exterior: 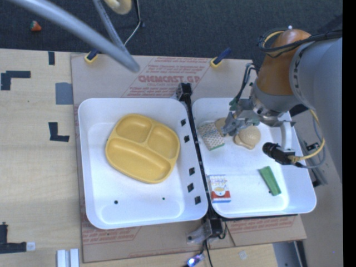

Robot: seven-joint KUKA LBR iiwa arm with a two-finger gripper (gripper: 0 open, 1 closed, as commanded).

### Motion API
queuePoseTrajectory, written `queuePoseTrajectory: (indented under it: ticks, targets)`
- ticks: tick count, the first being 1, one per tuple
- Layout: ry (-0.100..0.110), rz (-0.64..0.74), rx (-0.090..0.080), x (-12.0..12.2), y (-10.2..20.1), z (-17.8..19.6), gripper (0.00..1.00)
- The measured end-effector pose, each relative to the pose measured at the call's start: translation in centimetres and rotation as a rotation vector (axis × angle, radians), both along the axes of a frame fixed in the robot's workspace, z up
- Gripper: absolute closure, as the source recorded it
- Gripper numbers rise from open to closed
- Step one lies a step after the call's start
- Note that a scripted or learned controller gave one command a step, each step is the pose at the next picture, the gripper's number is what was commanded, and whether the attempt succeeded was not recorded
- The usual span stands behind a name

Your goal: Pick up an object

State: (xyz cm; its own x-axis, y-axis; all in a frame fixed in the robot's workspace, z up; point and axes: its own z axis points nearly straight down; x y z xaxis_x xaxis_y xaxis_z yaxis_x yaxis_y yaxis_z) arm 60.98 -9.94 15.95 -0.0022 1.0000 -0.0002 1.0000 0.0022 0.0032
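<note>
The gripper is low in the right bin, just beside the tan lump; I cannot tell if the jaws are open, so go down slowly and squeeze gently

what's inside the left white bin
A yellow divided plate lies in the left bin, beside bare white floor with small dark dots. Whatever sits beneath the plate is covered.

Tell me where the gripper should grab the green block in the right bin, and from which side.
Take the green block across its narrow width near the middle, coming straight down from above. It lies flat, a slim bar angled diagonally on the right bin floor, with bare floor along both long sides, so the fingers would likely fit either side.
</note>
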Motion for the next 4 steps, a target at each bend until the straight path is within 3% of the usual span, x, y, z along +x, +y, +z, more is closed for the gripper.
queuePoseTrajectory:
  ticks: [1, 2, 4]
  targets:
    - [-0.001, 0.0, 0.0, 0.6, 0.3, 6.2, 1.0]
    - [0.002, -0.001, 0.0, 0.6, 0.3, 8.6, 1.0]
    - [0.004, 0.003, 0.0, 1.4, 10.8, 8.8, 1.0]
